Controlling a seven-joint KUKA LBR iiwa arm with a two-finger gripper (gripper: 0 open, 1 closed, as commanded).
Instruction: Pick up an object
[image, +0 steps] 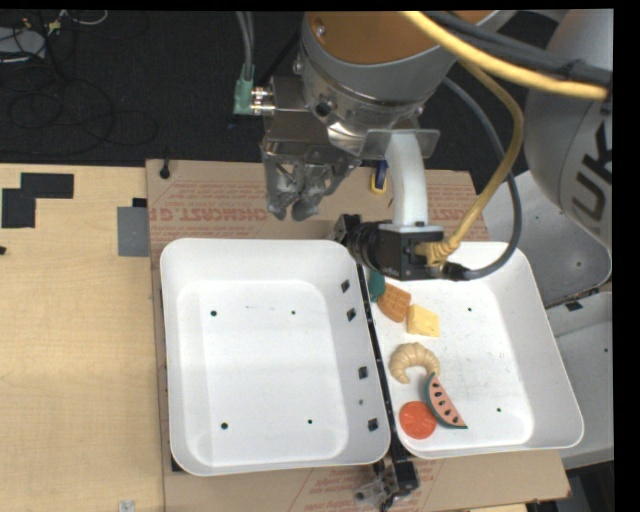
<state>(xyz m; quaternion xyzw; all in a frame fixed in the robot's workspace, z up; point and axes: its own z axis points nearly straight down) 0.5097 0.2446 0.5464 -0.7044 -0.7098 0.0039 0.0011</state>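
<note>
1. The grey arm (400, 60) comes in from the top right, and its orange band is seen at the very top of the view.
2. The claw (300, 195) hangs over the brown cardboard sheet (210, 205), just behind the far rim of the left bin (260, 350). It is apart from all the objects.
3. The fingers (287, 192) of the claw are pressed together at the tips, and nothing is seen between them.
4. All the objects lie in the right bin (500, 340), along its left side, near the wall that it shares with the left bin.
5. At the far end there is a small green object (375, 284), partly hidden by a black part of the arm.
6. Just beside it lies an orange-brown block (394, 303), and a yellow block (423, 321) touches this one on its right.
7. Nearer to the camera lies a pale croissant (411, 359), curved like a hook.
8. Below it, a watermelon slice (443, 403) stands beside a red round piece (417, 420), and the two are touching.
9. The bins and the cardboard rest on a light wooden bench (70, 350).
</note>
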